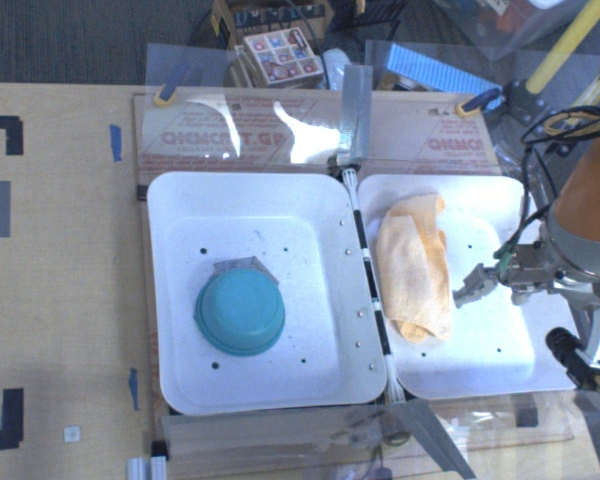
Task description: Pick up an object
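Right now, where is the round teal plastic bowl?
The round teal plastic bowl sits upside down in the left white bin, toward its front, on a grey scrap.

Both white bins [175, 208] look like smooth moulded plastic with a faint sheen, and the left one holds a teal bowl [241, 311] of the same smooth, slightly glossy plastic resting on a scrap of dull grey material. Right of the bowl, in the other bin, a pale orange-yellow cloth [416, 265] lies soft, matt and creased, and beside it the tool [470, 288] shows dull grey metal. The counter [60, 268] left of the bins is light, matt wood-grain board, and clear glossy sheets stand behind the bins.
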